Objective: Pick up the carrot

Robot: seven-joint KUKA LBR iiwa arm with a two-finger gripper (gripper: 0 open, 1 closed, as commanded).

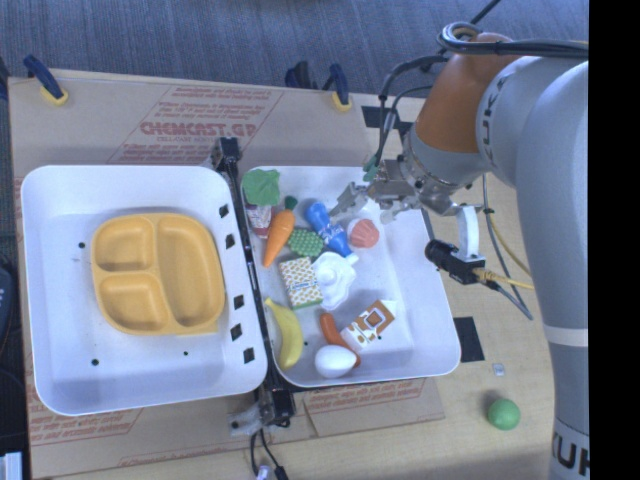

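A: The gripper (365, 196) is seen over the right bin's (425, 313) far edge; how far it's opened can't be told.

B: One carrot (278, 236) is lying left of it, untouched. One banana (288, 334), one egg (335, 360), one yellow tray (158, 272) counted. Cardboard (180, 118) underneath.

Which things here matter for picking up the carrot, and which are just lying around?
For the job:
carrot, in the right bin
tool, over that bin's far side

Just lying about:
banana
egg
blue bottle
green leafy toy
yellow divided tray in the left bin
green ball on the bench
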